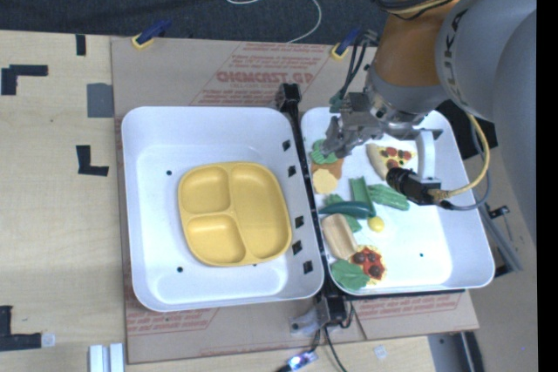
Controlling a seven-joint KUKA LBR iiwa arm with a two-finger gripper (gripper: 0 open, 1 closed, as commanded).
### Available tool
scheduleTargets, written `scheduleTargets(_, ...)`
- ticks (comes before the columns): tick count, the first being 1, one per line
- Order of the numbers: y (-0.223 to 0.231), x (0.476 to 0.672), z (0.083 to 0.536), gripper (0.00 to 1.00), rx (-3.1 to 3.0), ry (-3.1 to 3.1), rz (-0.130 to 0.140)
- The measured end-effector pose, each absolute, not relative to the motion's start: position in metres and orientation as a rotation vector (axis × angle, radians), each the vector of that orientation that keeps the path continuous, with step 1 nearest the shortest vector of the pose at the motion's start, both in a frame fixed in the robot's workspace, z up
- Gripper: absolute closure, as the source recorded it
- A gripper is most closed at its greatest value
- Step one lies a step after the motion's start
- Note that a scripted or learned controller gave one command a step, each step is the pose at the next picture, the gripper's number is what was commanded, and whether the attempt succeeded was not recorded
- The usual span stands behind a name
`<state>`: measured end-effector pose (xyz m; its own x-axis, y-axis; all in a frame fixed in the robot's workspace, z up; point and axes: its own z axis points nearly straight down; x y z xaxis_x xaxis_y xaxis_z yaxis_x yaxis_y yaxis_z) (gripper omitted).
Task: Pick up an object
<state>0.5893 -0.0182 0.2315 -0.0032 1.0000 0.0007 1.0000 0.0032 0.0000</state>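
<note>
The arm (pixel 462 22) leans in from the right over the right bin (pixel 453 261). The left bin (pixel 148 187) holds a yellow divided plate (pixel 234 213). Toy food (pixel 362 205) lies scattered along the right bin's left side. The gripper (pixel 336 145) sits low at that bin's upper left corner, right on a green piece (pixel 321 158); I cannot tell how its grip stands.

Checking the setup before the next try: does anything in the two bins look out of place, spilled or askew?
Nothing looks spilled or damaged. The yellow divided plate lies flat but slightly turned in the left bin. The toy food pieces crowd the right bin's left side, beneath the gripper.
</note>
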Motion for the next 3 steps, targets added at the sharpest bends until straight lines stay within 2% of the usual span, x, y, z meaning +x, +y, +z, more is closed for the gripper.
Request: scheduleTargets(3, -0.031, 0.582, 0.217, 1.0, -2.22, -2.221, 0.005)
